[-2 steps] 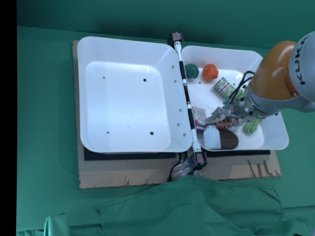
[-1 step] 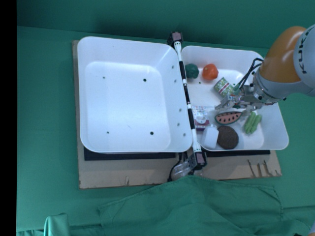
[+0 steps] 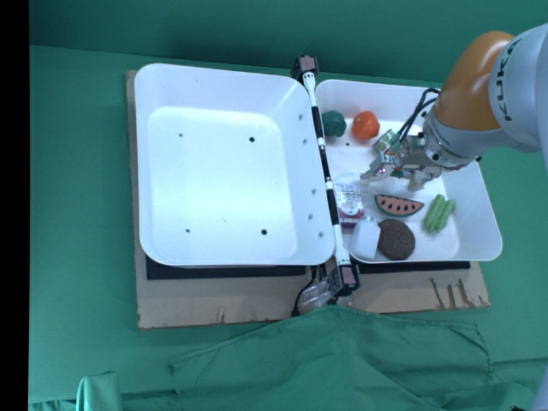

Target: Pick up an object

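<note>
Right now the grey arm [image 3: 505, 75] with its orange band comes in from the right side and bends down over the right bin [image 3: 484, 229]. Its gripper [image 3: 383, 171] hangs low above the middle of that bin, and I cannot tell how it is set, because it looks too small and jumbled from up here. Nothing can be seen caught in it. Just below the gripper lies a watermelon slice [image 3: 399, 205], red with a green edge. Beside the slice, toward the right wall, lie some green bean pods [image 3: 439, 213]. Under the slice sits a round brown cookie [image 3: 396, 239], and touching the cookie on its left is a white lump [image 3: 366, 239]. A little see-through packet with red on it [image 3: 348, 202] rests by the wall between the two bins. Near the far end of the right bin sit a dark green ball [image 3: 333, 123] and an orange ball [image 3: 366, 125], just beside each other. The left bin [image 3: 145, 92] is white with a few small dark dots on its floor. Both bins rest on brown cardboard [image 3: 214, 313], on a green cloth [image 3: 77, 229].
</note>
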Controlling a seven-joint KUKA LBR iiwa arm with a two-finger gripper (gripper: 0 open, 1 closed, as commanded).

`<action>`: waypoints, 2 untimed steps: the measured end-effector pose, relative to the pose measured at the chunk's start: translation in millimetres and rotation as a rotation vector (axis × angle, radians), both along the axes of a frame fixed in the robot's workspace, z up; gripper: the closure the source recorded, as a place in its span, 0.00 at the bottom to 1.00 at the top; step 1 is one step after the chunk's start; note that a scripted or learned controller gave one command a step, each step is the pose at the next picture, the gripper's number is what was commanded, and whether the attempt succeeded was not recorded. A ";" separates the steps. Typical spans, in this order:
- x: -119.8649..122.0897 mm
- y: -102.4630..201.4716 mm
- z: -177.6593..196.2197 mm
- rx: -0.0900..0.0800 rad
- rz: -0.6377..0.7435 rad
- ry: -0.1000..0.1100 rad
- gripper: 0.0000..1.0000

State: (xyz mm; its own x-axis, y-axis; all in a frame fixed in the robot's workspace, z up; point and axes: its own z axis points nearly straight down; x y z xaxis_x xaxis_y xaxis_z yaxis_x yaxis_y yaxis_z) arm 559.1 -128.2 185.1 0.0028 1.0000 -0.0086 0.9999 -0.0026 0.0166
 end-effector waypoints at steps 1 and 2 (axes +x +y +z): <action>-82.9 17.7 0.7 0.000 -0.005 -0.008 0.00; -87.3 -17.5 -0.1 0.005 -0.001 -0.003 0.00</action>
